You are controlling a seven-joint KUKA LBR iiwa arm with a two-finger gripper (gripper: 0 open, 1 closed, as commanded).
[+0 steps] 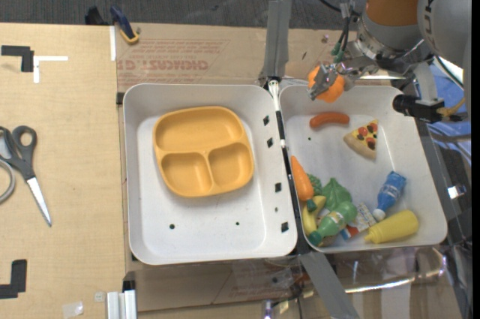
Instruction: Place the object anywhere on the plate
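Small orange object (331, 87) pinched between the fingers of the tool (327, 82), raised over the top-left corner of the right bin (427, 160). Yellow plate (203, 150) well apart at about 8 o'clock, in the left bin (142, 220). Below the tool, a sausage (328, 119); pizza slice (363, 139) at 4 o'clock.

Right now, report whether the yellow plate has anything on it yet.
Empty. All three compartments of the yellow plate show bare; the gripper holds a small orange object over the right bin's far edge.
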